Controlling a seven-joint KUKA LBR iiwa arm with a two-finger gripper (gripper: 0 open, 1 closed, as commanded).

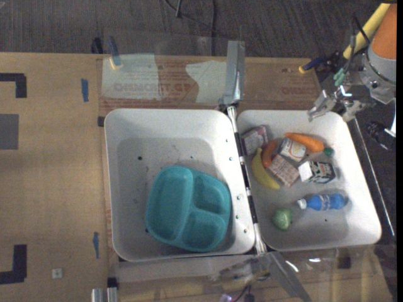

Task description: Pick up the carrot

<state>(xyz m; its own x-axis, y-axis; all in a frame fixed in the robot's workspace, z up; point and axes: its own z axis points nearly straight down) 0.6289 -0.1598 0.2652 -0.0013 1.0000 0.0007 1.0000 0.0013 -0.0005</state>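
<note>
Over the right bin's (368,197) far right corner hangs the tool (332,103), well short of the carrot (306,141); whether it is released or clenched I cannot tell. That carrot lies at the back of the pile, touching a small carton (292,150), with a banana (264,172) to its left. Judging by this, the approach step is in hand: next the tool must travel left and down, descending onto the carrot's free orange end.
</note>
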